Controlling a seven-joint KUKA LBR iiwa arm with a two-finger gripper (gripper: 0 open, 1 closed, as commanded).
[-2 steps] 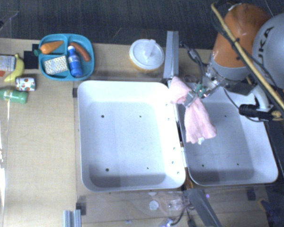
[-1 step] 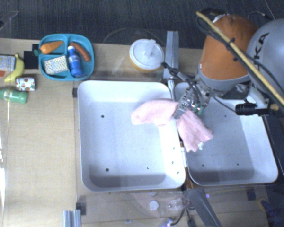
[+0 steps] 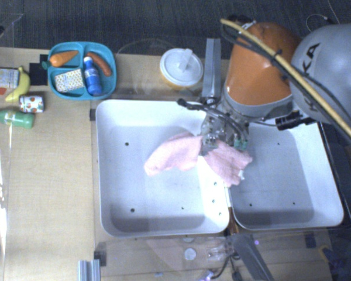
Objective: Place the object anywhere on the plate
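Observation:
A pink cloth [image 3: 174,154] lies crumpled across the wall shared by the two white bins, one half in the left bin [image 3: 123,180] and the other half [image 3: 231,163] in the right bin [image 3: 298,186]. My gripper [image 3: 221,134] hangs directly over the cloth's middle, where the fabric bunches up toward it. The orange wrist band [image 3: 257,69] and grey arm come in from the right. The teal divided plate [image 3: 108,57] sits on the bench beyond the left bin's far left corner, carrying a toy carrot, a sausage, a blue bottle and a cracker.
A white lidded cup [image 3: 181,68] stands behind the left bin. At the bench's far left are a yellow banana [image 3: 19,85], a small can [image 3: 31,103], a green bottle [image 3: 11,118] and a small box [image 3: 3,78].

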